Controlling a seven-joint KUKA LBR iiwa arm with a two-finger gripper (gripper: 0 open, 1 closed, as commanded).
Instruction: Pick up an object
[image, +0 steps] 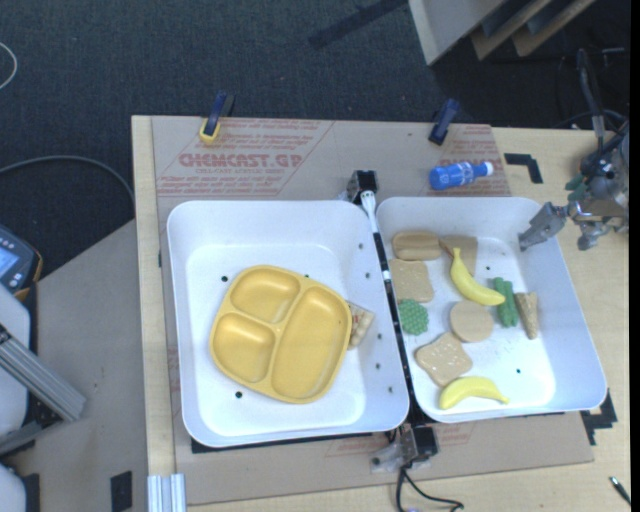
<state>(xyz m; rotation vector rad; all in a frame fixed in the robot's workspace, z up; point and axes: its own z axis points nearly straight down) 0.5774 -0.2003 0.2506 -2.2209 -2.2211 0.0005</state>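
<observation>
The tool (545, 226), its opening impossible to tell, is hovering at three o'clock, risking a miss because the toy foods (465, 320) are lying crowded.

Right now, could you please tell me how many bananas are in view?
2. One banana lies near the middle of the right bin; the other banana lies near that bin's front edge.
</observation>
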